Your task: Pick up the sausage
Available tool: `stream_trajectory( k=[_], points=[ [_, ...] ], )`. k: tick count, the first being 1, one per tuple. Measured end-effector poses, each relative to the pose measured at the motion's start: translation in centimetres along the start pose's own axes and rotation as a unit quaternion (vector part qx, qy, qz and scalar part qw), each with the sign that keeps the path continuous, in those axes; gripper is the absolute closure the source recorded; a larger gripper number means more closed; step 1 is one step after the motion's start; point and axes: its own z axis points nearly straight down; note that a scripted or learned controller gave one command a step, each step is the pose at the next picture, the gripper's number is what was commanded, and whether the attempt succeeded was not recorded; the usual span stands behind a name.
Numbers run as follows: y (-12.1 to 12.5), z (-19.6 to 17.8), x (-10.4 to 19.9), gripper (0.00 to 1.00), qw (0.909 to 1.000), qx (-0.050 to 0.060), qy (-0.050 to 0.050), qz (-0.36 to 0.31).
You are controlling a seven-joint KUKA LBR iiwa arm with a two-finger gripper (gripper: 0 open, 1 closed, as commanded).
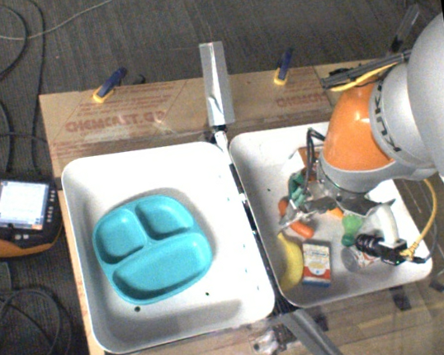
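2 white bins sit side by side on the bench. The left bin (102, 317) holds a turquoise plate (154, 248) with 3 compartments, lying near the bin's middle. The right bin (257, 158) holds a small heap of things: a banana (291, 260) lies along its left wall toward the near edge, and a small orange and white box (317, 263) sits just beside the banana, touching it. A green piece (350, 234) lies just right of the box.

The arm (381, 126) reaches in from the right, its orange band above the heap. The gripper (300, 206) points down and left into the clutter in the middle of the right bin. Whether it is open or closed, and whether it has hold of anything, I cannot tell, since the wrist and the mixed objects hide it. A reddish-orange sausage (300, 229) lies just below the gripper tip, between it and the box, close to the banana's upper end.

A handheld controller (14, 212) with a lit screen rests on the floor left of the bench.
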Motion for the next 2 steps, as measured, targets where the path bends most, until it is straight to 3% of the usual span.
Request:
stream_trajectory(
  k=[1, 2],
  points=[
    [3.8, -13.3, 5.3, 1.0, 0.9992, 0.007, -0.002, 0.039],
    [5.3, -21.5, 0.6, 1.0, 0.9992, 0.007, -0.002, -0.04]
  ],
)
